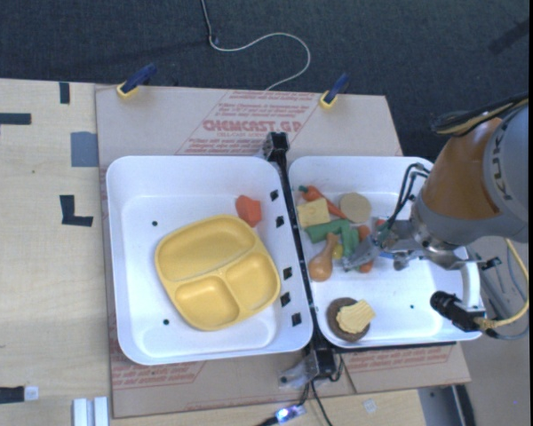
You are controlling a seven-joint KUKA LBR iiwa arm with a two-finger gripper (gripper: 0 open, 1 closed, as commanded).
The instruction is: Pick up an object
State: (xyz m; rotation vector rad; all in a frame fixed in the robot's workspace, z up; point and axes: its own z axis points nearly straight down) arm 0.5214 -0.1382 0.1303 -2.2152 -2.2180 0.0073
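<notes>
My gripper [366, 256] reaches in from the right and sits low in the right bin [409, 322], at the right side of a pile of toy food. The pile holds a yellow cheese block [314, 213], a tan round biscuit [355, 207], an orange carrot [311, 193], a green piece [348, 238], a tan drumstick shape [322, 262] and small red bits [364, 234]. The gripper tip touches or overlaps the green and red pieces; nothing is seen lifted. A brown cupcake with a yellow topping [350, 317] lies apart near the bin's front.
The left bin [129, 238] holds a yellow divided plate [216, 271] and an orange-red piece [249, 209]. A black divider [289, 229] runs between the bins. The arm's orange band [457, 180] hangs over the right bin's right side. A cable [249, 43] lies behind the bench.
</notes>
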